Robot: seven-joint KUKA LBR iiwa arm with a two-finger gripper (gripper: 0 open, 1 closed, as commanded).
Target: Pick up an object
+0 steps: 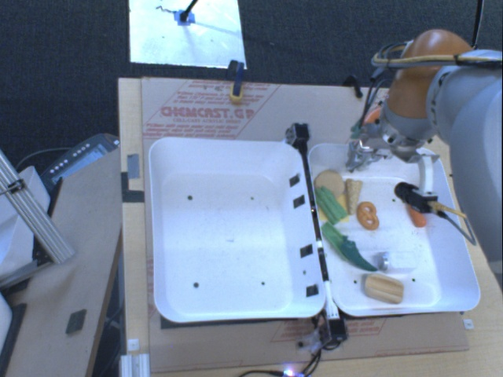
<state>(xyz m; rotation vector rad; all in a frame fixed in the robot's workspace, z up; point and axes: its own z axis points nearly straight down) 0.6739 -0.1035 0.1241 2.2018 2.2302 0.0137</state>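
Gripper (363,157): over the right bin's (456,277) far corner — I can't tell its state.
Wooden block (383,288): I'd judge it light, stiff — grasp across its short sides.

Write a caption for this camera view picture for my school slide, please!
A grey robot arm reaches over the right bin, full of toy food such as an orange pretzel, beside the left bin.

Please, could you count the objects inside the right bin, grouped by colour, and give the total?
Green: 2, a light green piece and a dark green piece
Tan or beige: 3, round, cone-shaped and a block
Orange: 2, a ring and a carrot-like piece
Silver: 1, small
Total: 8
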